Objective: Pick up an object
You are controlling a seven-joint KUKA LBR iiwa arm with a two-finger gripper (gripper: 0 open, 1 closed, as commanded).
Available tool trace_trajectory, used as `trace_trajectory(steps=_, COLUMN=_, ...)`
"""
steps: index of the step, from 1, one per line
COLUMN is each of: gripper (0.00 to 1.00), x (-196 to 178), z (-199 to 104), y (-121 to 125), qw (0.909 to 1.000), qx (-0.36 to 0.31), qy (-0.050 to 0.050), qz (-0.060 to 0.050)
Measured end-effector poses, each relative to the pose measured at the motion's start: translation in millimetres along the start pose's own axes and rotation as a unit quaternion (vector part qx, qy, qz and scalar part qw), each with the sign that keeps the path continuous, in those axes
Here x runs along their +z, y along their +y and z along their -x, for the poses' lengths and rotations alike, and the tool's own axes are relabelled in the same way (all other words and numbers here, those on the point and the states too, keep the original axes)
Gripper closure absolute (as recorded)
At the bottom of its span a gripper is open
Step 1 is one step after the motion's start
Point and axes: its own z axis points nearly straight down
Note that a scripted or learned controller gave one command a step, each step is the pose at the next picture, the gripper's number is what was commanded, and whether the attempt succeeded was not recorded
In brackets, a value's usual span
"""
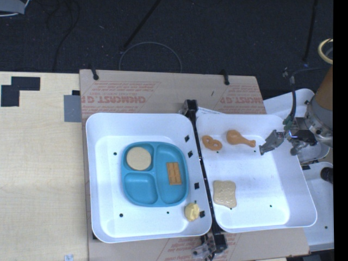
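Observation:
My gripper (283,147) hangs over the right edge of the right bin (283,213), open, with nothing between its fingers. One dark finger (268,144) points left toward a tan drumstick-shaped piece (240,138), a short gap away. An orange pretzel-shaped piece (212,143) lies left of that, near the divider. A beige bread slice (224,193) lies at the front left of the same bin. The left bin (100,145) holds a blue compartment tray (147,192) with a round beige disc (138,158) and a brown cracker (174,173). A small yellow lump (192,211) sits at that bin's front right corner.
The two bins meet at a black divider strip (196,156). Cardboard (163,94) lies under them, and a pale wooden bench top (38,173) extends to the left. Cables run across the dark floor behind. The right bin's floor (266,184) lies bare at the middle and front right.

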Motion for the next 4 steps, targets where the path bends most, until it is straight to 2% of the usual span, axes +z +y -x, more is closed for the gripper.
trace_trajectory(steps=1, gripper=0.0, x=-5.5, z=0.1, y=2.0, qw=1.0, qx=-0.001, qy=-0.001, qz=0.005)
trace_trajectory(steps=3, gripper=0.0, x=124.0, z=-1.6, y=1.3, qw=1.0, qx=-0.001, qy=0.0, qz=0.002)
trace_trajectory(steps=4, gripper=0.0, x=169.0, z=-2.5, y=1.6, qw=1.0, qx=0.0, qy=-0.001, qz=0.005)
